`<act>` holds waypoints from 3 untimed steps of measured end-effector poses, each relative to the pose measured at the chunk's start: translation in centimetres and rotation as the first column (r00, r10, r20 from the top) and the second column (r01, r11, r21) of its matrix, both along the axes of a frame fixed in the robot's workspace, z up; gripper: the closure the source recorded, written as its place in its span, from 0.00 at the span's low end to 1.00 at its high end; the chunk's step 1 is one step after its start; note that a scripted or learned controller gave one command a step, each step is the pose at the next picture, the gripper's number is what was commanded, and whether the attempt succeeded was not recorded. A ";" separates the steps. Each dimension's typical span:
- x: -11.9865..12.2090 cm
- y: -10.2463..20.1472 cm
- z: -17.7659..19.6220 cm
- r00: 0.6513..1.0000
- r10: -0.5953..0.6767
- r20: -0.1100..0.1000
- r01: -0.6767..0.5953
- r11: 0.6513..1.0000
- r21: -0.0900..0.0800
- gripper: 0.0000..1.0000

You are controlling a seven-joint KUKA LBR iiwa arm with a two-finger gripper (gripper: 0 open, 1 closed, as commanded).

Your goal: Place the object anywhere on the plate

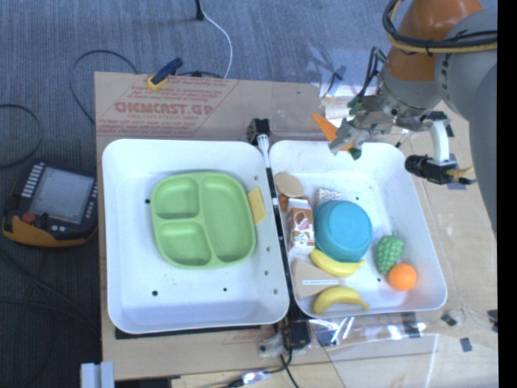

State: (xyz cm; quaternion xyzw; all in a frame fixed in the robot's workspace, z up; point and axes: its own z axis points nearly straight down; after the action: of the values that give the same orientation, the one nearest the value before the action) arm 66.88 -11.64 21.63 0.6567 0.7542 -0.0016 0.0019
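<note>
The green three-compartment plate [201,219] lies in the left white bin [129,297]. My gripper [346,141] hangs over the far rim of the right bin [420,217], near its back left corner. A small orange carrot-like piece [325,125] sticks out to the left from between its fingers, so the gripper is shut on it. The plate is well to the left of the gripper and nearer the camera, with nothing on it.
The right bin holds a blue bowl [343,229], two bananas [335,263], a green bunch of grapes [388,252], an orange [401,276], a brown snack packet [299,221] and a bread-like piece [289,184]. A yellow block [256,205] sits by the plate's right edge. A black divider [271,192] separates the bins.
</note>
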 end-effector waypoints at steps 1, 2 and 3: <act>-4.8 6.2 -3.3 0.984 -0.177 -0.007 0.177 0.984 0.003 1.00; -6.5 13.2 -1.9 0.990 -0.141 -0.002 0.141 0.990 0.005 1.00; -6.5 12.9 -2.1 0.990 -0.144 -0.005 0.144 0.990 0.002 0.00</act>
State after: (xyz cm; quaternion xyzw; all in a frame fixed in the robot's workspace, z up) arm 60.34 1.30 19.56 0.7096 0.7046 -0.0024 -0.0010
